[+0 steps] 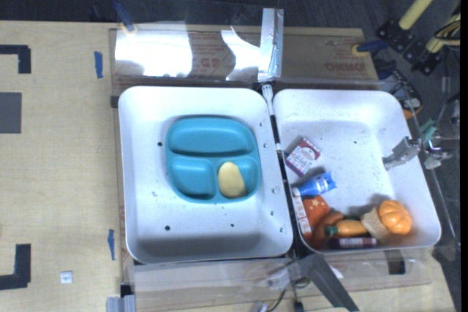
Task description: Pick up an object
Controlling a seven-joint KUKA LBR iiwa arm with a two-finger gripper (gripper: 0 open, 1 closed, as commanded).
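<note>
Down at the near rim of the right shallow white bin (344, 109), a dark slim tube (355, 242) lies flat along the wall. Out at that bin's right edge sits the hand (418, 150), metallic and low over the rim; whether it is open or closed, I cannot tell, and nothing shows between its fingers. Moving outward: a round orange pumpkin-like toy (395, 215) touches a tan bread-like piece (373, 223). Next, an orange-and-red packet (314, 212), a blue-capped tube (316, 184) and a small maroon-and-white packet (303, 155). In the left white bin (139, 157), a turquoise divided plastic tray (208, 146) holds 1 pale yellow egg-shaped object (231, 179) in its lower right compartment. Both bins rest on the tan wooden worktop (55, 157).
</note>
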